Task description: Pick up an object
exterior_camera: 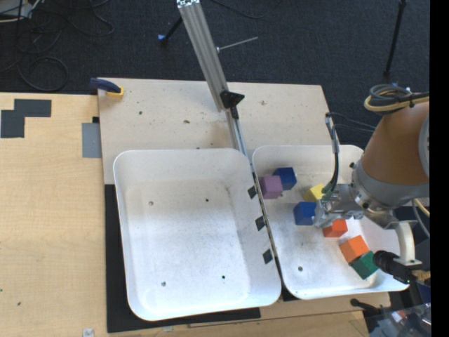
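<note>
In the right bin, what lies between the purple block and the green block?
In the camera view, between the purple block and the green block lie a blue block, the hand, and two orange blocks.

One fixed camera looks down at a slant from above the bench [175, 114], taking in both white bins [140, 188] side by side; the arm [396, 153] enters from the right.

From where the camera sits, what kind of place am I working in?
Most likely a robotics lab, not a home or shop: two white bins on a bench, loose cables across dark carpet, a checker-tipped metal pole, and small colored blocks as test objects.
</note>
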`<state>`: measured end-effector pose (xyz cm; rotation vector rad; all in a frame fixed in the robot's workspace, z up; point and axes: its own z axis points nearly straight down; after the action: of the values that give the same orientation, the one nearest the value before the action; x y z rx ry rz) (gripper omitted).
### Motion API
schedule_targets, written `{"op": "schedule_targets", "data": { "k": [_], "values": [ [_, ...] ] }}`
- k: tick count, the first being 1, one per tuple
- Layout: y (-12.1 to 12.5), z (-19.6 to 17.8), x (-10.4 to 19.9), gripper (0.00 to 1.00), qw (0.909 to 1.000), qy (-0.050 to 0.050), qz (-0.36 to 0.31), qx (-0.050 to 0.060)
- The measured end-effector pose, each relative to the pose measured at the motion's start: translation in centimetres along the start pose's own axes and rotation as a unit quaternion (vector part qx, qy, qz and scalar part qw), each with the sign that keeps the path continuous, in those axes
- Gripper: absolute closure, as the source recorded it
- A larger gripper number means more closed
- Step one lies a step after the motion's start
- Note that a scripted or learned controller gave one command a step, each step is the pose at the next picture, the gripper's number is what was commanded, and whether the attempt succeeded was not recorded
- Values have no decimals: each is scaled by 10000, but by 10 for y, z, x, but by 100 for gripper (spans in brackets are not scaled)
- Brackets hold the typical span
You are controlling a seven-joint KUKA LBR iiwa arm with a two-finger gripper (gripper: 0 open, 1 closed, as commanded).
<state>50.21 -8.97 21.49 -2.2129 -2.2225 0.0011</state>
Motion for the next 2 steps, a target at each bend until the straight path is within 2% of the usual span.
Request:
{"op": "schedule_targets", "data": {
  "k": [1,2],
  "values": [
    [8,-12,52,100,10000,-12,-1,-13],
    [20,-2,106,100,10000,-7,0,-3]
  ]
}}
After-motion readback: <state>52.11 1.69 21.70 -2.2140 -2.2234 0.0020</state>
